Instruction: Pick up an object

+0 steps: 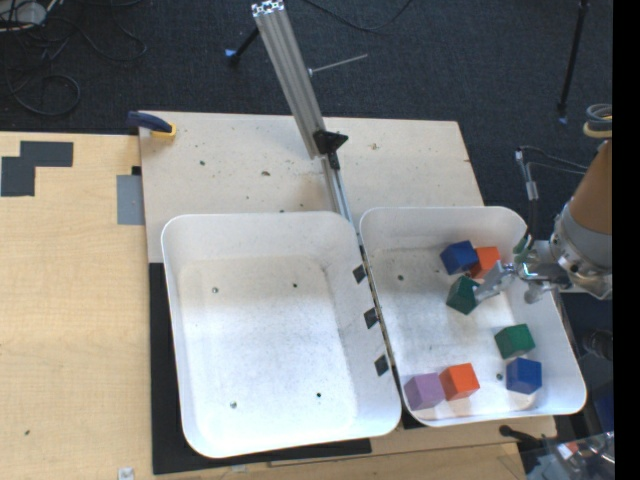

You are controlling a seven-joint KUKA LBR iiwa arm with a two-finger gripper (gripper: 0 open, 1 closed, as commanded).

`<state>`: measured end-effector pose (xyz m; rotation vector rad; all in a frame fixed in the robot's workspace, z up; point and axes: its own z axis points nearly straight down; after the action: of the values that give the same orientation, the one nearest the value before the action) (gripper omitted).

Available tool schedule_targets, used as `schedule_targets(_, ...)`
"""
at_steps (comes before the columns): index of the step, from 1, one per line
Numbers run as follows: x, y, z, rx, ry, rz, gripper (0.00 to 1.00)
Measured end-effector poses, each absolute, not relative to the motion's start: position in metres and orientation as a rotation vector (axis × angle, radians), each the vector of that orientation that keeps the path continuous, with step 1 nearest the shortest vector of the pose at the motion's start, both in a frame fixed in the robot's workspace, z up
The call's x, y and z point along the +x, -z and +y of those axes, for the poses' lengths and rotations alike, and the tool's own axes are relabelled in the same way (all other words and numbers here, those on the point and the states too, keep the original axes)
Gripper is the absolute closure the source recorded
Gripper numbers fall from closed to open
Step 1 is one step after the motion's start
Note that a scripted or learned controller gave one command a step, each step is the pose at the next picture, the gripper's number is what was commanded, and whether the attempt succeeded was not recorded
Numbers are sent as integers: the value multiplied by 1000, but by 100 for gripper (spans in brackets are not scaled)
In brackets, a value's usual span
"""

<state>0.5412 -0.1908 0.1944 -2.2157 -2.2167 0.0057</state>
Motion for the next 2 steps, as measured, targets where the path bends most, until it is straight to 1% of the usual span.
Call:
schedule_targets(1,542,-197,-191,-2220,-2,-2218,0)
schedule_targets(2,535,-140,-182,-2215,-6,-2215,0)
